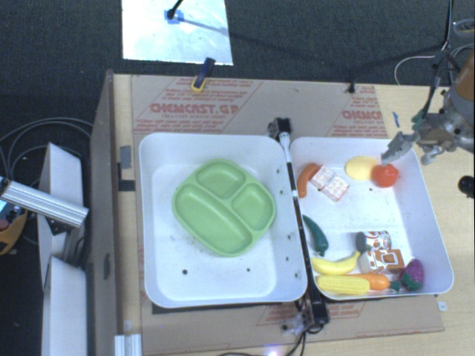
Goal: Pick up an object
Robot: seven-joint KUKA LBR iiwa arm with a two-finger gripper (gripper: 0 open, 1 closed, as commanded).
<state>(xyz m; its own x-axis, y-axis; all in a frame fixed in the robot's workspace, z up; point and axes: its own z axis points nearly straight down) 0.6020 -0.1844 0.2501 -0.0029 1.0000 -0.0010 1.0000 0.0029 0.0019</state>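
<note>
Dark carpet all around, with a plywood bench [223, 102] under two shallow white bins side by side. Nearest the camera, along the bottom of the right bin [438, 262], the toy food sits in a heap: a corn cob [343, 285], banana [334, 263], small carrot [377, 280], purple grapes [413, 272] and a little printed can [373, 241], with a dark green pepper [315, 234] just above them. My guess is they got dumped in loose so the program has random stuff to grab.

The left bin [159, 273] holds just a green divided plate [224, 207], lying flat mid-frame.

Further up the right bin there's an orange sausage-looking piece [303, 179] by the divider, a wafer-like block [329, 183], then a yellow lemon [361, 167] touching a red tomato [384, 175]. The gripper [393, 150] comes in from the upper right with its tip right at that tomato, so that's probably the target. Whether it's pinching anything, I can't tell; nothing visibly sits in its grasp, so the pick isn't done.
</note>
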